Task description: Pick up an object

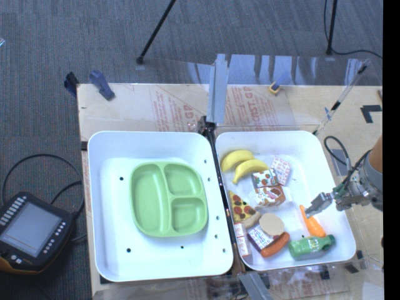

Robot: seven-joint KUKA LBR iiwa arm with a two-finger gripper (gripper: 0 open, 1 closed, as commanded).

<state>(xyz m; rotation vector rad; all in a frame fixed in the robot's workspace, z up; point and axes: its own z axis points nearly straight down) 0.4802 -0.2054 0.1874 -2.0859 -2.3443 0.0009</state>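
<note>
The right bin (312, 144) holds toy food. Two yellow bananas (242, 164) lie at its far left, with small printed boxes (269, 187) beside them. A pizza slice (240, 206), a round tan cookie (272, 223) and a red sausage (275, 245) lie nearer the front. A green bottle (311, 245) lies on its side at the front right, with an orange carrot (313, 223) just behind it. My gripper (315, 205) reaches in from the right and hovers low over the carrot's upper end. Nothing is visibly held in it.
The left bin (106, 230) carries a green divided plate (169, 199). A metal divider post (217, 95) rises between the bins at the back. A teach pendant (28, 230) lies on the floor to the left. Cables run along the right bin's outer edge.
</note>
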